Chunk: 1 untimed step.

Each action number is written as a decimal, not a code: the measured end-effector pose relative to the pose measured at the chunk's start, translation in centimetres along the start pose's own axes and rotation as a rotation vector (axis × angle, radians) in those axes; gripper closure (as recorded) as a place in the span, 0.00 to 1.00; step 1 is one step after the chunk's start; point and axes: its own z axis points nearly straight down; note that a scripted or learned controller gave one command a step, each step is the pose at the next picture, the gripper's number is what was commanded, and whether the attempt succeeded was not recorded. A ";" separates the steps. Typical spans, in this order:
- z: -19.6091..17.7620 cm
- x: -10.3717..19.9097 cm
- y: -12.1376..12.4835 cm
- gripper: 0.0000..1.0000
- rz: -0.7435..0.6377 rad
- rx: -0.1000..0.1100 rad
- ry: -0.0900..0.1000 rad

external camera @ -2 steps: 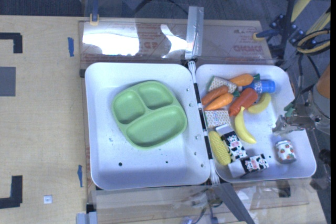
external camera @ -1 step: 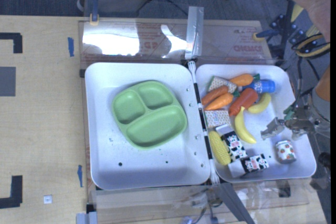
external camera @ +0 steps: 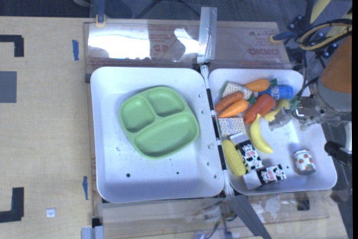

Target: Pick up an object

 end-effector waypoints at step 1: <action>4.3 4.0 -1.5 0.00 0.028 -0.019 -0.004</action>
